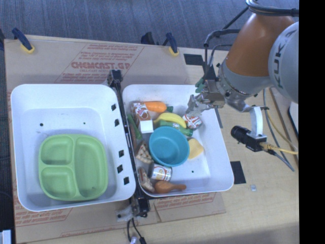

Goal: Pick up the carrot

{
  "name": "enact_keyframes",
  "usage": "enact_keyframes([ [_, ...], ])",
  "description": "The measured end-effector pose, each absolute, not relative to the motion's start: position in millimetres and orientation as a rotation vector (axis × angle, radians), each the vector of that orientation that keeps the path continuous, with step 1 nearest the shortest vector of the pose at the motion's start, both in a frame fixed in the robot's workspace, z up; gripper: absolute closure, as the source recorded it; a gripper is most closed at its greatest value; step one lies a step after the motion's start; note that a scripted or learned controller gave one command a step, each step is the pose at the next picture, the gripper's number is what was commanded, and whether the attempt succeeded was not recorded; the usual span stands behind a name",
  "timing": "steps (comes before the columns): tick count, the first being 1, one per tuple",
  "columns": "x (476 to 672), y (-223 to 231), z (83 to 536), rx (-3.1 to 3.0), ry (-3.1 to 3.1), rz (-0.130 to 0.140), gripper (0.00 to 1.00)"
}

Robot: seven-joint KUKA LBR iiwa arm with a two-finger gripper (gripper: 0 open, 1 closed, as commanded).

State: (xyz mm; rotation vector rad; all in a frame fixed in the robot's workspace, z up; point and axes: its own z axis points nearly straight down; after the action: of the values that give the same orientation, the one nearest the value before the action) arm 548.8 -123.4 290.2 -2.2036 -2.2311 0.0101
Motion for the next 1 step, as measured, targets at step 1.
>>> enact_keyframes([
  [1,596.1,-72.5,251.7,-2.065,-2.362,0.008,0.00],
])
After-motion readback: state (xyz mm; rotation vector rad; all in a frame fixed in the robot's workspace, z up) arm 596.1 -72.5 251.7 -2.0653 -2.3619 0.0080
